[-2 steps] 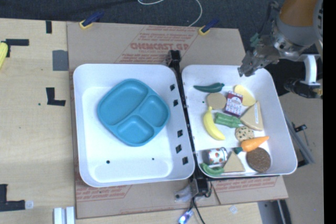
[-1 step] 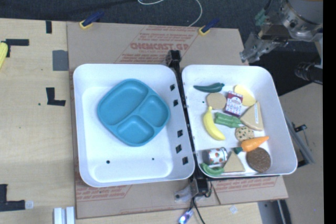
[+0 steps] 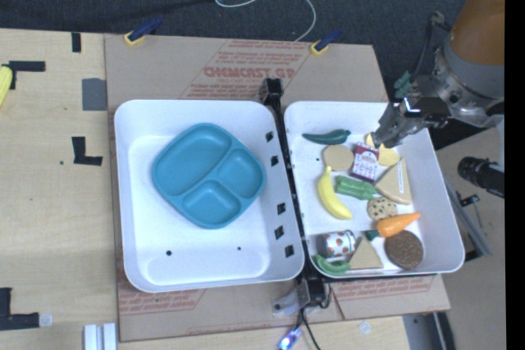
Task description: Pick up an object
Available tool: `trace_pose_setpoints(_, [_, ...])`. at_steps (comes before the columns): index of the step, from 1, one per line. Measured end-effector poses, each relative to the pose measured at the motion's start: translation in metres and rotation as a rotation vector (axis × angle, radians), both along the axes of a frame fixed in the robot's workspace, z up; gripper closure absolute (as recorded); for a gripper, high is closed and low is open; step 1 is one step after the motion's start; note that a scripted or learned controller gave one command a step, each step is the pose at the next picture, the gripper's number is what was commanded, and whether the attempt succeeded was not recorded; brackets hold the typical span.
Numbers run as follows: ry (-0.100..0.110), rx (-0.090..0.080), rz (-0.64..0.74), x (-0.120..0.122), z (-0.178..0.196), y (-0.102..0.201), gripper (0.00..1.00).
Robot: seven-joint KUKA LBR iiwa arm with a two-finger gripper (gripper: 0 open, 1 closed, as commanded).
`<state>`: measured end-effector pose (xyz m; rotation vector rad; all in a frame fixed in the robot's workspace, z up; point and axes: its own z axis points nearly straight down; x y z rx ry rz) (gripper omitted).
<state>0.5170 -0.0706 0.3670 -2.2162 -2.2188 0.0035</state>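
The right bin (image 3: 439,176) holds several toy foods: a green chili pepper (image 3: 326,136), a yellow banana (image 3: 332,194), a small purple and white box (image 3: 365,162), a green pod (image 3: 354,188), a carrot (image 3: 397,223), a cookie (image 3: 381,209), a brown round patty (image 3: 404,250) and a small can (image 3: 336,243). My gripper (image 3: 390,129) hangs over the bin's far right part, just above and right of the purple box and next to a yellow piece (image 3: 388,156). Nothing is visibly held in it.
The left bin (image 3: 139,250) holds a blue divided plate (image 3: 209,175). Both bins rest on a cardboard sheet (image 3: 238,70) on the bench. A white cable (image 3: 271,0) loops behind them. Black clips (image 3: 279,176) line the divider between the bins.
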Motion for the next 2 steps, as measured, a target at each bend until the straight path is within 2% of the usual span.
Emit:
trace_pose_setpoints(1, [-0.003,-0.003,0.003,0.030,-0.024,0.065,1.00])
trace_pose_setpoints(2, [-0.009,-0.001,0.008,-0.034,0.081,0.125,1.00])
